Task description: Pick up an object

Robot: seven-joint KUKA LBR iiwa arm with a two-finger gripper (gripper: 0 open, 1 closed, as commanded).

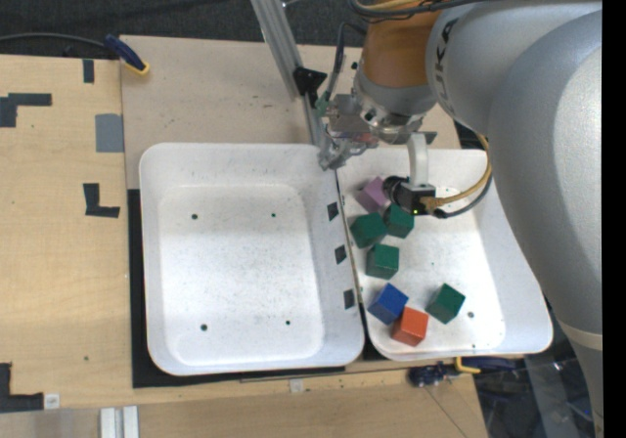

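The right bin (494, 275) holds several small blocks: a purple one (372, 195), green ones (369, 229) (399, 221) (383, 260) (446, 302), a blue one (388, 302) and an orange-red one (411, 326). My gripper (335, 151) hangs under the orange wrist band, over the far end of the divide between the two bins. It is up and to the left of the purple block and apart from it. I see no block in the gripper.
The left bin (152, 231) lies beside the right one. A slanted metal pole (274, 25) rises behind the gripper. The big grey arm (548, 133) covers the right side of the bench. A blue-and-yellow clamp (127, 53) lies at the far left.
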